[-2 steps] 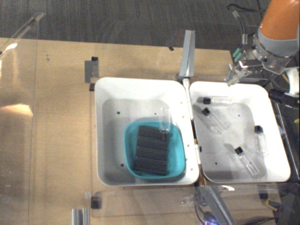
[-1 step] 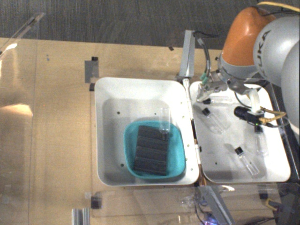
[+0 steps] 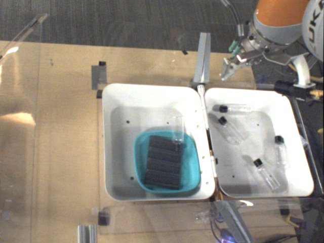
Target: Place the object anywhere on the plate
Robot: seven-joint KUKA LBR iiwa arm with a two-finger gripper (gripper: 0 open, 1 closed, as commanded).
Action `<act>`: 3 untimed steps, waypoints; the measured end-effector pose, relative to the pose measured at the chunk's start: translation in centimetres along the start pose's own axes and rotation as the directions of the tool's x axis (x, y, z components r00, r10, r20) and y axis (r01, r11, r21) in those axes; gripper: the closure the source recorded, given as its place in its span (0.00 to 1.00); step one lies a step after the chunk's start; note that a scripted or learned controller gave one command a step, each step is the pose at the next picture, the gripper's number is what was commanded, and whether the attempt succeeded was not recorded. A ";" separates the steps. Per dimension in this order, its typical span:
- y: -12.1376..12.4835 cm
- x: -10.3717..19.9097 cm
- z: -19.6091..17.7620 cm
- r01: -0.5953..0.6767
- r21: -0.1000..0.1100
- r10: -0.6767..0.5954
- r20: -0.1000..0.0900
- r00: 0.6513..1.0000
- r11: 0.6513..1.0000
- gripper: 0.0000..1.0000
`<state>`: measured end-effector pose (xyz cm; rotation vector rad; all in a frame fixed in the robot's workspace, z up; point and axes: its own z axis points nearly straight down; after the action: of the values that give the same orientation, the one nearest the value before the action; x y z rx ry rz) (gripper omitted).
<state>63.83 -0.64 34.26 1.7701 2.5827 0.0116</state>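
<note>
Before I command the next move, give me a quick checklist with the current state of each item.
1. Teal plate sits in left bin: ok.
2. Clear vial on plate, at its far rim beside the dark ridged block: ok.
3. End effector above the bench, beyond the bins: ok.
4. End effector holding anything: cannot tell.
5. Four vials lie in right bin: ok.

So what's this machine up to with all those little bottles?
A grey and orange robot arm hangs above the far edge of the right bin, its pincer up in the air. Four small clear vials with black caps lie loose in that bin. In the left bin sits a teal plate with a dark ridged block on it, and one clear vial rests at the plate's far rim.
</note>
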 end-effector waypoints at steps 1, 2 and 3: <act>-1.2 6.4 15.7 0.072 0.007 -0.072 -0.005 0.997 0.997 1.00; -1.2 6.4 15.7 0.071 0.006 -0.071 -0.004 0.997 0.997 0.00; -5.5 5.6 3.2 0.022 0.002 -0.022 -0.001 1.000 1.000 0.00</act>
<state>56.77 2.57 30.95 1.7431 2.6034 0.0100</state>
